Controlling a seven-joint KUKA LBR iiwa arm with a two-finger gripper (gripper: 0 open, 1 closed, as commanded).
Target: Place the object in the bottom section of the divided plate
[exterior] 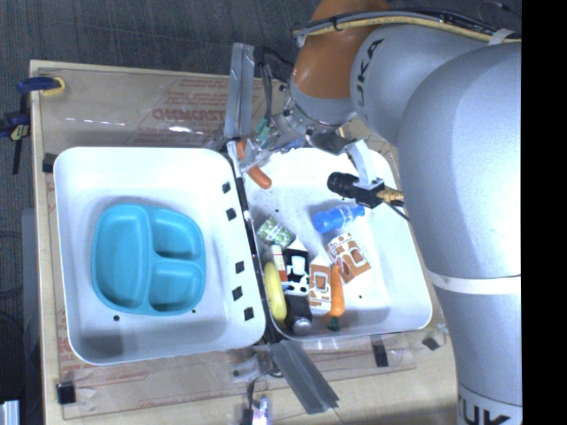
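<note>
The gripper (pixel 251 159) is at the top left corner of the right bin (pixel 400 301), just beside the divider between the two bins. A small orange sausage (pixel 259 178) lies directly under its tips, touching or nearly so; whether the jaws are wide or closed on it I cannot tell (the fingers are too small and blurred). The blue divided plate (pixel 149 258) sits in the middle of the left bin (pixel 80 171), well apart from the sausage.
</note>
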